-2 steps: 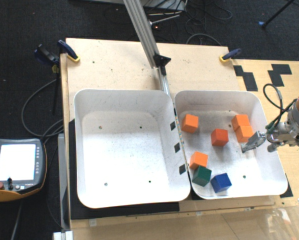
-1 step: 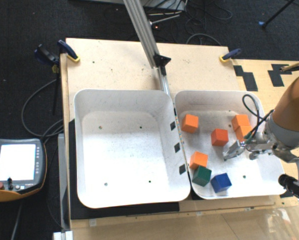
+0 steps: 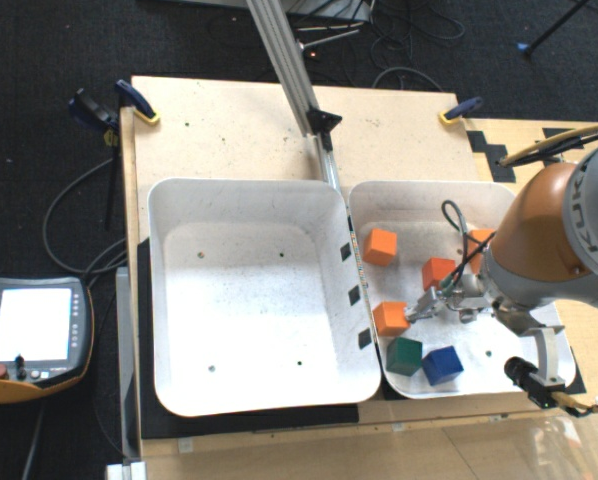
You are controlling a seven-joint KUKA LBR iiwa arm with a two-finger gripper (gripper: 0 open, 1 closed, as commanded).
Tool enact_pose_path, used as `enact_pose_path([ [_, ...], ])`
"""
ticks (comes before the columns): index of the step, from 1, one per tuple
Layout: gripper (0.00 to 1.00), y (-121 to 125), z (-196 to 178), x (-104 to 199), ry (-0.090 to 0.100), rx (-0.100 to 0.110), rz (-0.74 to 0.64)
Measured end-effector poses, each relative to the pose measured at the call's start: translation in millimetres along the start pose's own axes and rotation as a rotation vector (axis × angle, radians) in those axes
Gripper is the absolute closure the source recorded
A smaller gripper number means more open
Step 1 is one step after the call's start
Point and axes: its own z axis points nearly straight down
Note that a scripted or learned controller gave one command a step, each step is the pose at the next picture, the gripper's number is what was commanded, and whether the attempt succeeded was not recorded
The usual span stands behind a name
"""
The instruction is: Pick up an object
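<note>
Orange cube (image 3: 390, 318) near the left wall of the right bin (image 3: 419, 196) looks like the target: the gripper (image 3: 426, 306) is low inside that bin, its tips reaching leftward to just beside the cube's right face. Whether the fingers are spread or closed cannot be told from this view, and nothing can be seen between them, so I judge the step to be the final approach, with no grasp made yet. The next move would call for the fingers to straddle the cube squarely, close, and lift straight up, clear of the neighbouring blocks. The right bin holds another orange cube (image 3: 380, 246) toward its far left corner, a third orange block (image 3: 439, 271) just behind the gripper, a sliver of orange (image 3: 481, 238) partly hidden by the arm (image 3: 544, 238), a green cube (image 3: 404, 355) and a blue cube (image 3: 442, 364) side by side near its front edge. The left bin (image 3: 179, 388) shows only its speckled white floor.
</note>
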Motion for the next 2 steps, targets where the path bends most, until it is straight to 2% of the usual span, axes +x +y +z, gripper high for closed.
enact_pose_path([
  [1,1.0,1.2,-9.9,-0.3,-0.001,-0.003,0.0],
  [2,1.0,-5.8,-55.3,-30.1,0.012,0.02,-0.006],
])
